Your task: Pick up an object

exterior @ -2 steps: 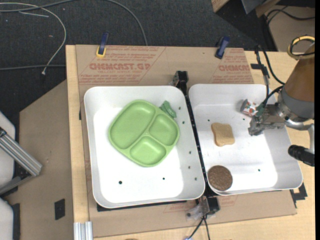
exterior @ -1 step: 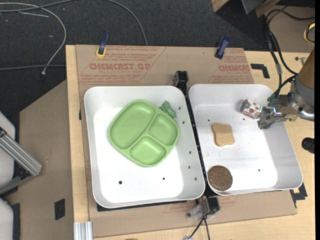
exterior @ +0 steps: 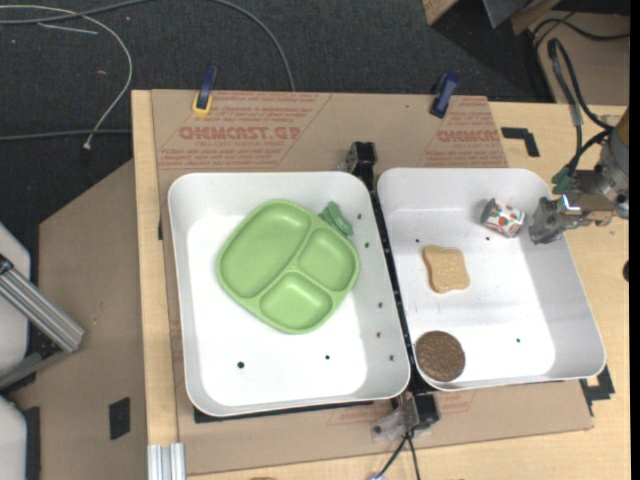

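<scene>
The end effector [exterior: 548, 223] hangs over the right bin's [exterior: 560, 343] right rim, its state impossible to tell, just right of a small crumpled wrapper-like object [exterior: 502, 217] lying inside that bin near the same rim. It looks light, crushable and perhaps slick, so pinching across its narrow middle seems safest.

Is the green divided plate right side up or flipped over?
Right side up: the green plate shows its three hollow compartments, lying flat in the left bin.
</scene>
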